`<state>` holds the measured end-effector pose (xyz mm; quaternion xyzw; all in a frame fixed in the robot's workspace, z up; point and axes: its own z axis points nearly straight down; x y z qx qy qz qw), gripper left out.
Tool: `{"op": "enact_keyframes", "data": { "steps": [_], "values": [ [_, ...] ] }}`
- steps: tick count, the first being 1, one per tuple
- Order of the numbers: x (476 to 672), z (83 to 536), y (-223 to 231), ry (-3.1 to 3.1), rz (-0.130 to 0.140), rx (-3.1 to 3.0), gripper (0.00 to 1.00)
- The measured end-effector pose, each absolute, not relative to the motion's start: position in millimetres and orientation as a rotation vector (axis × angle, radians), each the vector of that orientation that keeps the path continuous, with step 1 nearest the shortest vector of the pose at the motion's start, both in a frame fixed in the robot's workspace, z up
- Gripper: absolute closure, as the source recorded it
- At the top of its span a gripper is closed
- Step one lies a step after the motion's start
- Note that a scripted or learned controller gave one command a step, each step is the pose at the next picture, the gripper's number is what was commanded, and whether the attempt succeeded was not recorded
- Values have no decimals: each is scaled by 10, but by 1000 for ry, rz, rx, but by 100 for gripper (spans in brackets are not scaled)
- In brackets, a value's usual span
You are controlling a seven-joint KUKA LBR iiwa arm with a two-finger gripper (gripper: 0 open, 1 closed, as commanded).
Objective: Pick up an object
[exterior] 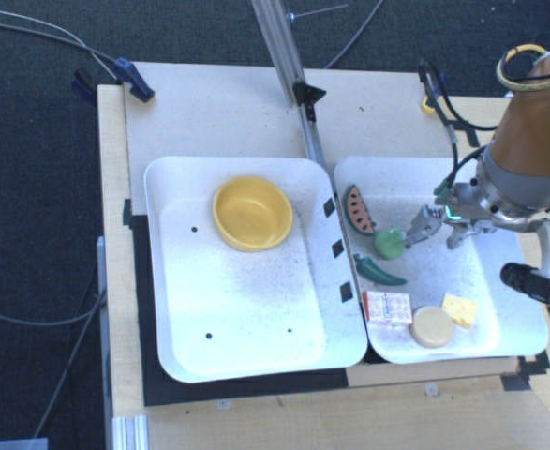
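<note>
The small round green plastic ball (389, 245), judged light, stiff and slippery, should be pinched across its middle by the two-finger gripper (440, 229), whose jaws are seen spread.

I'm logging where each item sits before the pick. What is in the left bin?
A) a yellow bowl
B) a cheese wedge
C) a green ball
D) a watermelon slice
A: the yellow bowl sits alone in the left bin, while the watermelon slice, cheese wedge and green ball all lie in the right bin.
</note>
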<state>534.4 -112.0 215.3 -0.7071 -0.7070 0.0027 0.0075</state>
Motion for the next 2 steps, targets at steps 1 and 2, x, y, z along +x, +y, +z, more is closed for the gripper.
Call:
{"op": "enact_keyframes", "data": {
  "steps": [1,2],
  "values": [
    [5354,2175,-1120,-2214,4,-2213,0],
    [5259,1555,-1129,-2207,13,-2209,0]
  ]
}}
